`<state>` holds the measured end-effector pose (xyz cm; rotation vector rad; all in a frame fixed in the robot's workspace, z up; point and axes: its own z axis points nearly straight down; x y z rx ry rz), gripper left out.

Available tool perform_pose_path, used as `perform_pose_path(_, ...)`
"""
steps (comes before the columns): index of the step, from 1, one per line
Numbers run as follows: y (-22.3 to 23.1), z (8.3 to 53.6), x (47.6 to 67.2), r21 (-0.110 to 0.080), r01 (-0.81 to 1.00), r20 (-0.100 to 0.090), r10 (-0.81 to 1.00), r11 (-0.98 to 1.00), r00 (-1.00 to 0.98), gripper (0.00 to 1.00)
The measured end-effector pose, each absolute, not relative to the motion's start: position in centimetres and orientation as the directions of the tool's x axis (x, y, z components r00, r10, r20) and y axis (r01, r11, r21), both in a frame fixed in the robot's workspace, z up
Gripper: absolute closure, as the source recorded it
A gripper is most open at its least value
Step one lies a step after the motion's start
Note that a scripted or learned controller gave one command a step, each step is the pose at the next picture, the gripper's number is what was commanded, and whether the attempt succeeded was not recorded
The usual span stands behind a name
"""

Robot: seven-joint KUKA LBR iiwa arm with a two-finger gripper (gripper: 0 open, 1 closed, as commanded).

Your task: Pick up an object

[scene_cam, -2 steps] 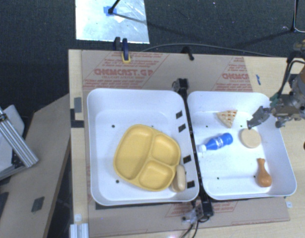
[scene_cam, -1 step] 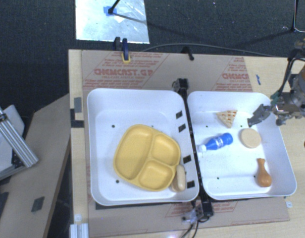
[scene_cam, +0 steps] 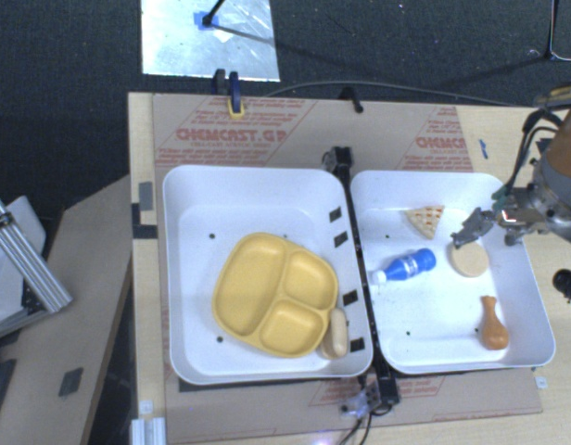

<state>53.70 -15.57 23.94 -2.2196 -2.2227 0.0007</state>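
Tool (scene_cam: 494, 225) just above round cookie (scene_cam: 470, 261)

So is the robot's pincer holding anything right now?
Pincer: open, holding nothing, hovering just above the round cracker in the right bin.

Bright, even overhead light, slightly cool cast. Strong glare on the foil sheet (scene_cam: 209, 26) at upper left of frame, detail washed out there. White bins (scene_cam: 267, 188) near clipping, interior walls low in contrast. Soft, short shadows under items in the right bin. Dark floor along top edge noisy and grainy. Mild softness overall, worse toward left corners.
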Motion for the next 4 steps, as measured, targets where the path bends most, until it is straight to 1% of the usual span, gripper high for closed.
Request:
perform_pose_path(1,-16.0,19.2,52.9,-0.002,1.000,0.001,1.000,0.001,-0.001,0.00)
perform_pose_path(2,-16.5,13.2,53.3,-0.002,1.000,0.000,1.000,0.002,-0.002,0.00)
perform_pose_path(3,-16.5,14.6,53.4,0.004,1.000,-0.001,1.000,0.002,-0.002,1.00)
perform_pose_path(4,-16.1,19.7,54.5,0.007,1.000,-0.002,1.000,0.005,-0.005,1.00)
